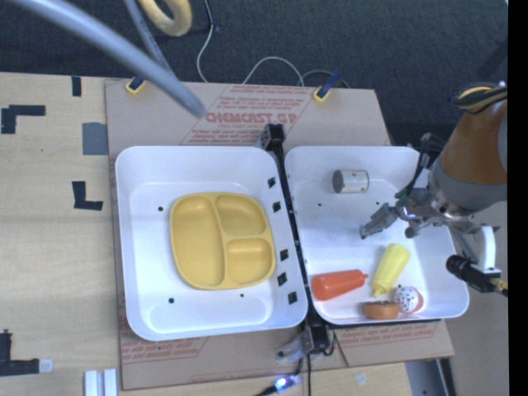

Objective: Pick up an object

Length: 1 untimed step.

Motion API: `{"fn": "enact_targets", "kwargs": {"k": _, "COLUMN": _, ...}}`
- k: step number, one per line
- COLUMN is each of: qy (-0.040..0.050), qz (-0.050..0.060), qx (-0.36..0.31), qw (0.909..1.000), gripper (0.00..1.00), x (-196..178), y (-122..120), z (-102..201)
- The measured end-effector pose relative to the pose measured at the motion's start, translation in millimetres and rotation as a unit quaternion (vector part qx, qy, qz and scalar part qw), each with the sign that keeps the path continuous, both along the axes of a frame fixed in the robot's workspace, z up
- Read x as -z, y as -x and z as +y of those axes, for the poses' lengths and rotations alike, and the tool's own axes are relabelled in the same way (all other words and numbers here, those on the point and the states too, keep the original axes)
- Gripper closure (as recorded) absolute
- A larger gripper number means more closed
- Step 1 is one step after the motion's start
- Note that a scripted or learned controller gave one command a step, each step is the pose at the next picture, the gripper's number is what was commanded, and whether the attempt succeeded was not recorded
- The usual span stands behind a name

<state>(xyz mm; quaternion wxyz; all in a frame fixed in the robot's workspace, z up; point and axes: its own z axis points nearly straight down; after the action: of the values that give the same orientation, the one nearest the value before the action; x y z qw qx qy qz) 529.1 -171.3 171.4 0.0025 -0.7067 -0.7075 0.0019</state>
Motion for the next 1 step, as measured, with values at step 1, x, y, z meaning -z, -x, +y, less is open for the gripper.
{"fn": "enact_targets", "kwargs": {"k": 1, "qy": -0.0003, "qz": 0.001, "qx": 0.001, "qw": 1.0000, "gripper": 0.00, "x": 60.6, "y": 7.9, "z": -5.1}}
